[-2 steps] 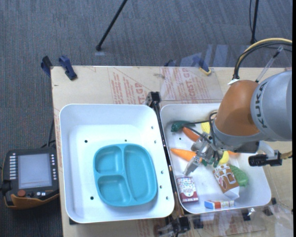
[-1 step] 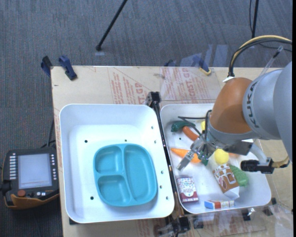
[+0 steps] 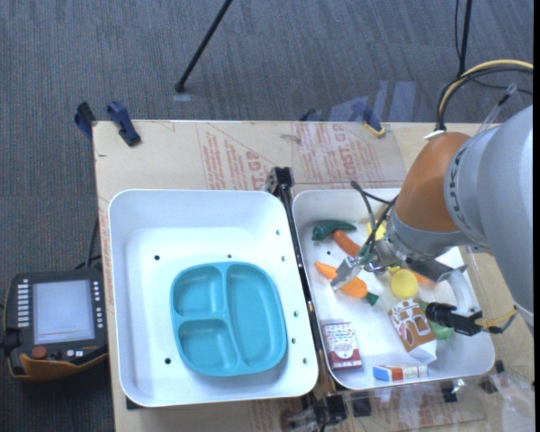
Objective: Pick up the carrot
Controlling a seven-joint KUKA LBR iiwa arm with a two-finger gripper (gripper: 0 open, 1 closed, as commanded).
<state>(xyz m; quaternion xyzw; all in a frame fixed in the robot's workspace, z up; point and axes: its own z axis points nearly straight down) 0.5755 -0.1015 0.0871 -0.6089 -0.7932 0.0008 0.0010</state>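
Note:
Two orange carrot-like pieces lie in the right bin point(image 3: 468, 349). One carrot point(image 3: 346, 241) with a dark green leafy top lies near the bin's far left corner. The other carrot point(image 3: 328, 271) lies slantwise just below it. Its orange body shows on both sides of my gripper point(image 3: 348, 275), and a small green end sticks out at the lower right. The gripper is down in the bin right over this carrot's middle, hiding that part. The grey arm with its orange band reaches in from the right.
A yellow lemon point(image 3: 403, 283) lies just right of the gripper. Two small cartons point(image 3: 342, 345) point(image 3: 413, 325) and a flat tube-like box point(image 3: 400, 372) lie toward the bin's front. The left bin point(image 3: 135, 241) holds a teal divided plate point(image 3: 198, 327).

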